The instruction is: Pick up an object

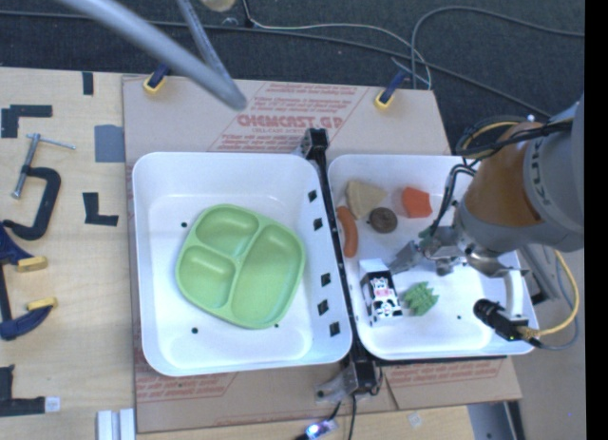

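In the right bin [446,334] lie several small items: a tan wedge [362,196], a brown round piece [383,220], an orange-red block [416,201], a red sausage-shaped piece [349,232] along the left wall, a black-and-white carton [383,296] and a green leafy piece [418,297]. My gripper [425,254] hangs low over the bin's middle, just above the green leafy piece and right of the carton. The arm comes in from the right with its orange band above the wrist. I see nothing between the fingers.
The left bin [157,200] holds a green divided plate [242,264]. A black divider with clips runs between the bins. Clamps and tools lie on the bench at far left. Cables trail behind the bins and beside the arm.
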`<state>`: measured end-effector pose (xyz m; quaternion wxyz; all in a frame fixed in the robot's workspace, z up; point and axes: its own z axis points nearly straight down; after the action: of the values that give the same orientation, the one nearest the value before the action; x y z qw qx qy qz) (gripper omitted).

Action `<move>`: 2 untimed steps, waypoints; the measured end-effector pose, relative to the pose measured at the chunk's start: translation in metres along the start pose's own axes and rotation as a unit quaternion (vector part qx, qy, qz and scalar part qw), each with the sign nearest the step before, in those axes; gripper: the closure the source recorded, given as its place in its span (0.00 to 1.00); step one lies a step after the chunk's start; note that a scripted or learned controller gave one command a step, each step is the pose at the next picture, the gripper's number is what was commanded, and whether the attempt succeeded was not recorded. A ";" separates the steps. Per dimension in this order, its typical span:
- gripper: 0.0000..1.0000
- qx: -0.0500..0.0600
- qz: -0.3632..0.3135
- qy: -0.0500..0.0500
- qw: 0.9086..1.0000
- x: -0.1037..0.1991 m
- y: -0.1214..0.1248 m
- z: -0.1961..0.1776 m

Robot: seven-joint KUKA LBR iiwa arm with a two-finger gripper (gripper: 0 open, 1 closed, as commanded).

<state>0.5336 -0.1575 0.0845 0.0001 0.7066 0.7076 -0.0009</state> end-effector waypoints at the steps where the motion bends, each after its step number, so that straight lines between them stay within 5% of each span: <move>1: 1.00 -0.001 0.000 -0.001 1.000 0.000 0.001 -0.011; 2: 1.00 -0.002 0.000 0.000 1.000 0.002 0.000 -0.074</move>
<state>0.5340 -0.1557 0.1581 0.0010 0.7065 0.7077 0.0006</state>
